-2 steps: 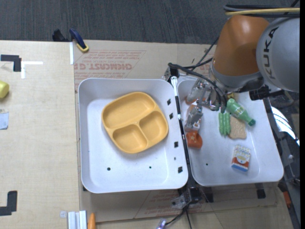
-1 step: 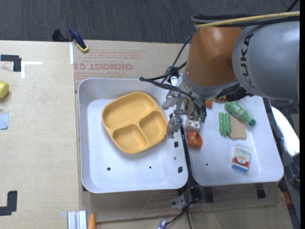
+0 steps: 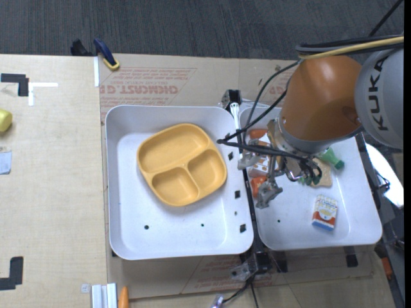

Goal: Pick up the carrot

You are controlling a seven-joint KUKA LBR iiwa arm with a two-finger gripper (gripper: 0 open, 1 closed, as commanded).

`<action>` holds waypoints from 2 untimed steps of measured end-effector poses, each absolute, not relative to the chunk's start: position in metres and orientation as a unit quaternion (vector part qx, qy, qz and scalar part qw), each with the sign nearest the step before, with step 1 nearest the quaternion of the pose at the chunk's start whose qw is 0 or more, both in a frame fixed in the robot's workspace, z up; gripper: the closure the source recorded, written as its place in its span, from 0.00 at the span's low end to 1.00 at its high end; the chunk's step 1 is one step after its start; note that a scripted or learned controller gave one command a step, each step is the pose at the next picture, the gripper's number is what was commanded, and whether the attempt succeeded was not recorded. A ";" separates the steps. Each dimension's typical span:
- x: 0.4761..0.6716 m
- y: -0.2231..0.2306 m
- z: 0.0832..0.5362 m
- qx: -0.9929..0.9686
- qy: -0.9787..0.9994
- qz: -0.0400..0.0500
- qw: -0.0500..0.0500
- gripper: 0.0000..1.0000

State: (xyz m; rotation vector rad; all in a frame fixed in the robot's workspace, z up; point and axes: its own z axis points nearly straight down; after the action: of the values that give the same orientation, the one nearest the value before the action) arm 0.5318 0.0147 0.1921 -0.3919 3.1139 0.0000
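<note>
The carrot (image 3: 256, 184) shows as a small orange piece at the left edge of the right bin (image 3: 359, 233), mostly hidden under the arm. The gripper (image 3: 265, 195) hangs directly beside it, low over the bin's left side and touching or nearly touching it. The orange wrist band and cables cover what lies above. Another orange bit (image 3: 257, 135) peeks out near the bin's back left corner.
A yellow divided plate (image 3: 183, 164) lies in the left bin (image 3: 122, 230). In the right bin are a small carton (image 3: 325, 212), a green item (image 3: 334, 160) and a tan flat piece (image 3: 323, 177). The wall between the bins runs just left of the gripper.
</note>
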 end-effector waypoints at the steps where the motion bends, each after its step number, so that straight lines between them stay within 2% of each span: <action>1: 0.501 -0.029 0.192 -0.203 0.979 0.000 0.002 0.00; 2: 0.494 0.031 0.192 -0.357 0.934 0.000 0.002 0.00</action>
State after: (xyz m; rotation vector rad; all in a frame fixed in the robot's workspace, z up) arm 0.4939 0.0308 0.1918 -1.1206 2.9306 0.0011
